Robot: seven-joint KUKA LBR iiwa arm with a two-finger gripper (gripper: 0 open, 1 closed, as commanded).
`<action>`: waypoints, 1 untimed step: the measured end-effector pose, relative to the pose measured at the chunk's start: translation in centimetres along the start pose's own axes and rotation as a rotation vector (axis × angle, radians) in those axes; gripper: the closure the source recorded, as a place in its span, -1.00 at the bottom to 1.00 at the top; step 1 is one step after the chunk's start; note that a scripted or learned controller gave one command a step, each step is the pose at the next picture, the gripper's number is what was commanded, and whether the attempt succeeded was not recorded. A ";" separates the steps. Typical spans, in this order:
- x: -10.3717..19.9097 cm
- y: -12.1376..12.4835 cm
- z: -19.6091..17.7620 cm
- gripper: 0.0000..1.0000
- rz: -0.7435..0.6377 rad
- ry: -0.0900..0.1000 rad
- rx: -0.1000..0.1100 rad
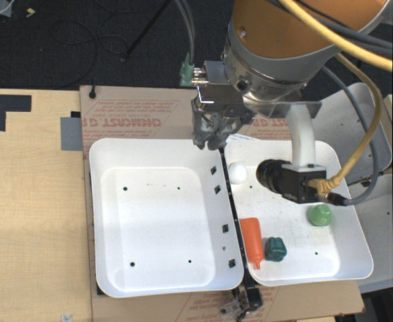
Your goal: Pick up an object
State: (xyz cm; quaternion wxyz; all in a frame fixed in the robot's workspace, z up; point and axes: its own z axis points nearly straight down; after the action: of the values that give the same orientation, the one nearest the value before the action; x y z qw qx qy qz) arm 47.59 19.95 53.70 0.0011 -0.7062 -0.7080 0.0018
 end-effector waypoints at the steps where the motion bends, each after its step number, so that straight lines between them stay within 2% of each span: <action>1: 0.4 0.0 0.0 1.00 -0.002 0.000 -0.001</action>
State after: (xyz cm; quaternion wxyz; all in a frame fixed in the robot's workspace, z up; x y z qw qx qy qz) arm 47.56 20.35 53.71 0.0010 -0.7054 -0.7088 0.0016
